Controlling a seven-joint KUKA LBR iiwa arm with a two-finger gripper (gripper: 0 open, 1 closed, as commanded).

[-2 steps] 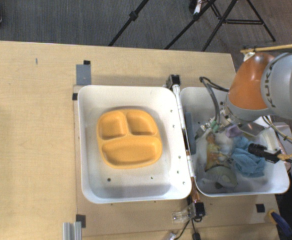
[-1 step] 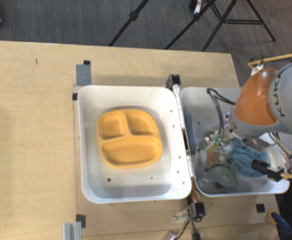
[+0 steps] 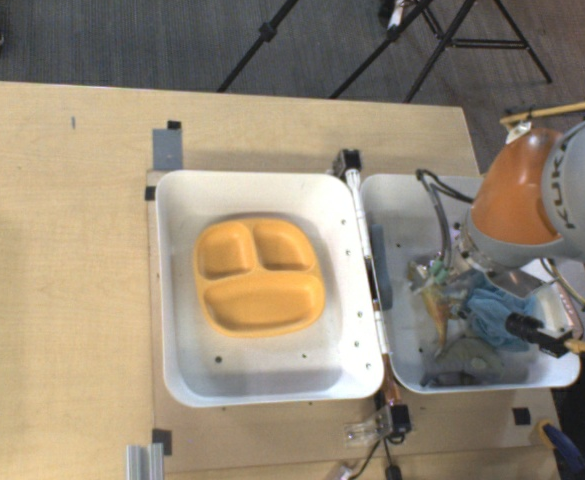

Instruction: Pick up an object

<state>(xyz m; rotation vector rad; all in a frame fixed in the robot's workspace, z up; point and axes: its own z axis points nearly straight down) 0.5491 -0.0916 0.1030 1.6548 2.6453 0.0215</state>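
Two white bins are seen side by side on a tan wooden bench (image 3: pixel 62 268). In the left bin (image 3: pixel 172 368) a yellow tray (image 3: pixel 260 276) with three sections is laid flat near the middle, and it is touched by nothing. The right bin (image 3: pixel 402 368) is where the arm (image 3: pixel 542 193) is reaching in from the right, its orange band shown just above the wrist. The gripper (image 3: pixel 444 276) is lowered into the middle of this bin, among a small heap of things. A blue cloth (image 3: pixel 492 313) is spread just beside the gripper, on its right and a little lower. A grey lumpy object (image 3: pixel 469 353) is lying below the cloth, near the front wall of the bin. A dark flat piece (image 3: pixel 450 378) is lying right at the front wall. A thin yellowish item (image 3: pixel 440 313) is seen right under the gripper, perhaps touching it, but the view is too blurred for that to be sure. Whether the jaws are open or closed cannot be told, because they are hidden by the wrist and the clutter around them, and nothing can be seen held between them. All the small things are lying low in the bin.
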